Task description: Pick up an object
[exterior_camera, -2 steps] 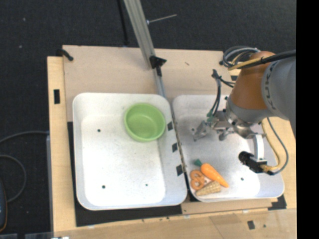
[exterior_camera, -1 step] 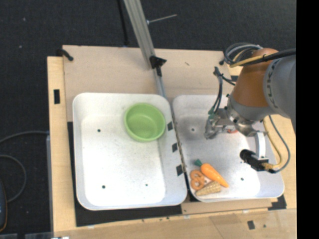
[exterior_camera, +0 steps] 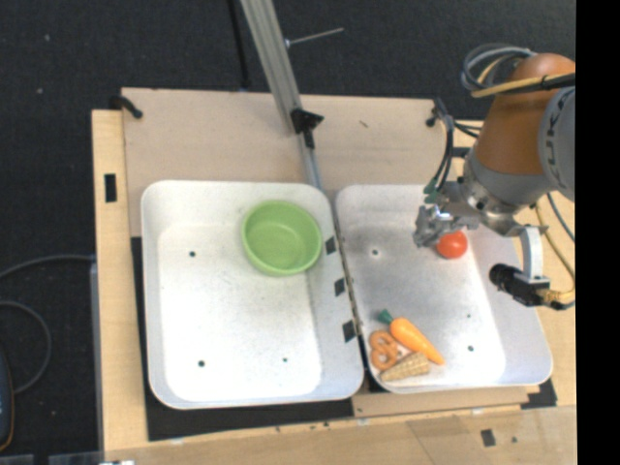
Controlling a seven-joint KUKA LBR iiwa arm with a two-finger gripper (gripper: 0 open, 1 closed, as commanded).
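Two shallow white plastic bins sit side by side on the pale wooden surface (exterior_camera: 213, 134), and the right-hand bin (exterior_camera: 504, 356) serves as the landmark here. The grey arm with its orange band (exterior_camera: 523, 134) reaches in over that bin's far right part, and the metal pincer (exterior_camera: 433, 229) hangs above the bin's upper middle area. A small round red object, like a tomato (exterior_camera: 451, 246), lies just beside the pincer tip on its near-right side, seemingly touching it; whether it sits between the fingers cannot be told, nor whether the pincer is open or closed.

At the near-left corner of the right-hand bin lies a cluster of toy foods: an orange plastic carrot with a green top (exterior_camera: 415, 338), an orange pretzel-shaped piece (exterior_camera: 385, 350) touching it on the left, and a pale yellow ridged piece like a corn cob (exterior_camera: 407, 367) just in front of both.

Left of the right-hand bin, the other white bin (exterior_camera: 194, 356) holds a round light-green plastic bowl (exterior_camera: 282, 237), upright, in its far part near the shared edge. A slanted grey metal pole (exterior_camera: 276, 56) rises behind the two bins.
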